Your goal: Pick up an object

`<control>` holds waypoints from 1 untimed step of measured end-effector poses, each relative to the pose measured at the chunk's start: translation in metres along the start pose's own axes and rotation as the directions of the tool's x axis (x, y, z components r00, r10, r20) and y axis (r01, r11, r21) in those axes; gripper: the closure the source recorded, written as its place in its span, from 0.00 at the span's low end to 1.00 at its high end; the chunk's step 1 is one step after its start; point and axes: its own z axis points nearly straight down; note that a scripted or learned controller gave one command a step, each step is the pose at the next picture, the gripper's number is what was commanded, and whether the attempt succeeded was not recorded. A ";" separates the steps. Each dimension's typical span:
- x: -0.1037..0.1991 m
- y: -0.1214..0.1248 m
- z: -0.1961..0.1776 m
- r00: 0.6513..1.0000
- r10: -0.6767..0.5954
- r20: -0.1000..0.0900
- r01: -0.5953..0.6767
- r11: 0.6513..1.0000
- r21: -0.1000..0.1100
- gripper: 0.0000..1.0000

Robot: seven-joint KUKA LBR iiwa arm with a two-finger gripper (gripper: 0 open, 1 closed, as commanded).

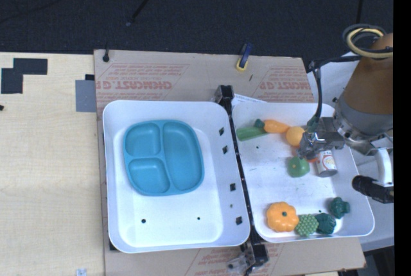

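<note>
My gripper [311, 144] hangs low over the right bin [264, 186], near its upper right part. Just left of it lies a small yellow-orange ball [295, 135]. A round green toy [297, 167] sits directly below the gripper, and a small silver can [325, 163] lies beside it to the right. A carrot with a green top [267, 127] rests further left. Along the bin's front edge are an orange pumpkin [281, 216], a light green bumpy piece [307, 224] and dark green broccoli [334, 210]. Nothing can be seen held.
The left bin [122, 217] holds a blue divided plate [163, 157]. A black divider [234, 165] runs between the bins. The arm's grey body [367, 108] and cables stand over the right bin's far right side.
</note>
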 end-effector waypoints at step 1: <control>0.051 0.004 0.007 1.000 -0.001 0.000 0.001 1.000 0.001 1.00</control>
